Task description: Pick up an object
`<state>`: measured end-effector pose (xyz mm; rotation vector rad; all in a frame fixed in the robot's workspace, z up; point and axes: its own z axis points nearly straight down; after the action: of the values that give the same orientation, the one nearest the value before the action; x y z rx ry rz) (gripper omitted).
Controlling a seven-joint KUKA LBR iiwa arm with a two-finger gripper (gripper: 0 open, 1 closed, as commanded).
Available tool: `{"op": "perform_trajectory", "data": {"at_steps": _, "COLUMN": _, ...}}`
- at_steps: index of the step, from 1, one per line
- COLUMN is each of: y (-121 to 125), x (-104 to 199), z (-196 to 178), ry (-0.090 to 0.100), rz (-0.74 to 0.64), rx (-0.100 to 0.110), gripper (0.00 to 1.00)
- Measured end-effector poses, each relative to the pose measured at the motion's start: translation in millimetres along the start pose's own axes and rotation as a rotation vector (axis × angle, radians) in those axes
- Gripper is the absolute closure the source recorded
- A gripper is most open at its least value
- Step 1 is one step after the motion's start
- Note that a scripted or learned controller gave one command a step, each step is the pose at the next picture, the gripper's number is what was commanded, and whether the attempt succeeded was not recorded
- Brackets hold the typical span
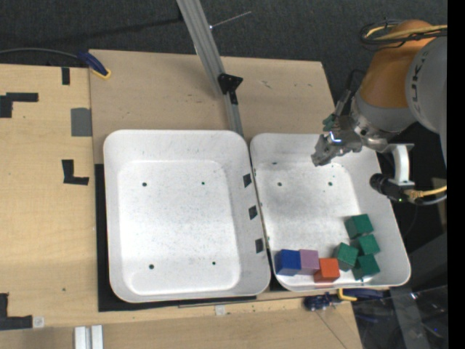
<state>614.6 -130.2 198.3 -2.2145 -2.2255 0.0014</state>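
Several small blocks lie along the near edge of the right bin (290,187): a blue block (288,260), a purple block (309,259), an orange block (328,269) and several green blocks (360,244) in the near right corner. My gripper (325,151) hangs over the far part of the right bin, well away from the blocks, with nothing visible between its fingers. Its tips are too small and dark to judge.
The left bin (116,195) sits beside the right one, their rims touching at the middle. A grey metal pole (207,42) slants across the bench from the top toward the bins' far junction. Black tape marks lie on the wooden bench at the left.
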Motion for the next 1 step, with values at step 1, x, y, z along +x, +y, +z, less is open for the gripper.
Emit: {"op": "perform_trajectory", "data": {"at_steps": 1, "y": -18.3, "x": 59.2, "z": -0.2, "ry": 0.001, "rz": -0.001, "rx": 0.000, "gripper": 1.00}}
